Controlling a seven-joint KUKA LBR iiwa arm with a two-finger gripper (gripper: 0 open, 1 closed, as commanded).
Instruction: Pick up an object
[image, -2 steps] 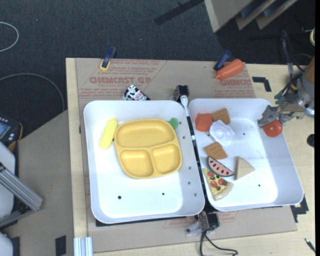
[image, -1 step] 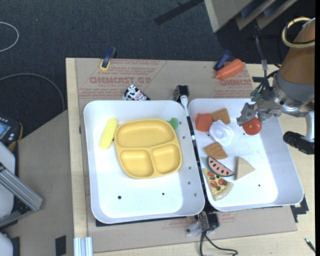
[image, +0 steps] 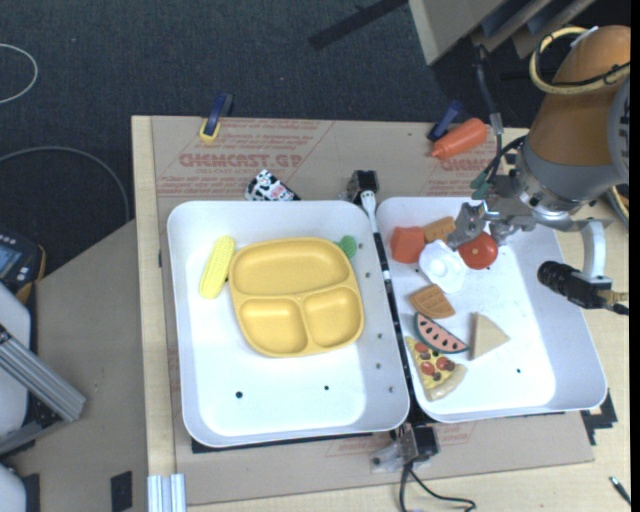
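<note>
The hand hangs over the upper part of the right bin, at frame right, just beside a red tomato and a white piece. Nothing is visibly between its fingers; how far they are parted I cannot tell. The left bin carries a yellow tray.

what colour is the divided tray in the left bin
Yellow; the divided tray shows plainly in the camera view, beside a yellow corn cob.
</note>
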